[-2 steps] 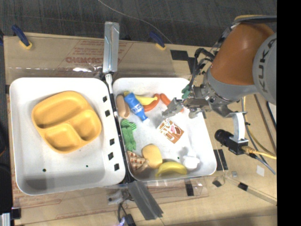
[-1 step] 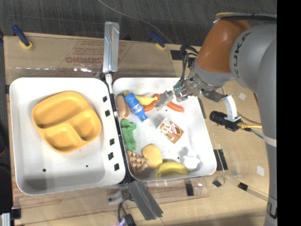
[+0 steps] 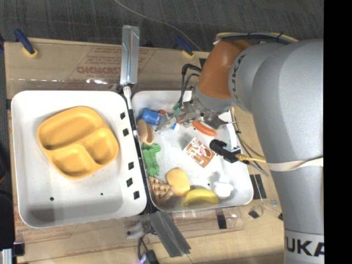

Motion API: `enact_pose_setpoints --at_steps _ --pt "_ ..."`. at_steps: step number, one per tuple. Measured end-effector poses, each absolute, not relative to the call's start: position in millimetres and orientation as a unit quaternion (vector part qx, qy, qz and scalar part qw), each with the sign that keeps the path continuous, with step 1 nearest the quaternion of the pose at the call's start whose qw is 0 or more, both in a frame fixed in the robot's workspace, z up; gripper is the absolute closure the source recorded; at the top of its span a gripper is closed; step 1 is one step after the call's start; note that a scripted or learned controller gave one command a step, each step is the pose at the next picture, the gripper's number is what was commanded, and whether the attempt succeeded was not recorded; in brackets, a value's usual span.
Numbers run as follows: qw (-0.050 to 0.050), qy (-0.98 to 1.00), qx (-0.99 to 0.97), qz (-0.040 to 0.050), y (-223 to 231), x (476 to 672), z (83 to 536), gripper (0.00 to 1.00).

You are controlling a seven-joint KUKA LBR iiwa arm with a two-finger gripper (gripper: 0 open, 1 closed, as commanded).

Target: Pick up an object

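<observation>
The likeliest target is the blue object (image 3: 149, 115) at the far-left corner of the right bin (image 3: 237, 198), lying just left of the gripper (image 3: 177, 114), with a small hotdog toy (image 3: 145, 131) touching its near side. The gripper sits low over the bin's far end, under the orange wrist band; its fingertips are lost in clutter and blur, so I cannot tell whether they are spread or closed, nor whether anything sits between them.

An orange carrot-like piece (image 3: 204, 128) lies just right of the fingers, and a printed card (image 3: 199, 152) nearer the camera.

The risk, as I judge it, is crowding: a close could catch two things at once, or push the blue object against the bin wall so it slips out. The yellow divided tray (image 3: 78, 141) in the left bin is well apart.
</observation>
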State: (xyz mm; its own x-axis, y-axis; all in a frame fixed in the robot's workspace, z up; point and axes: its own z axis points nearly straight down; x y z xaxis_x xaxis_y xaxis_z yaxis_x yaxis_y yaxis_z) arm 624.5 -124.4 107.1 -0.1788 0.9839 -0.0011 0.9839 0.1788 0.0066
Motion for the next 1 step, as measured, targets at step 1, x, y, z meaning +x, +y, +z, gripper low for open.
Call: enact_pose_setpoints --at_steps 1 --pt "-0.003 0.715 0.699 -0.0032 -112.3 655.2 90.7 0.00"
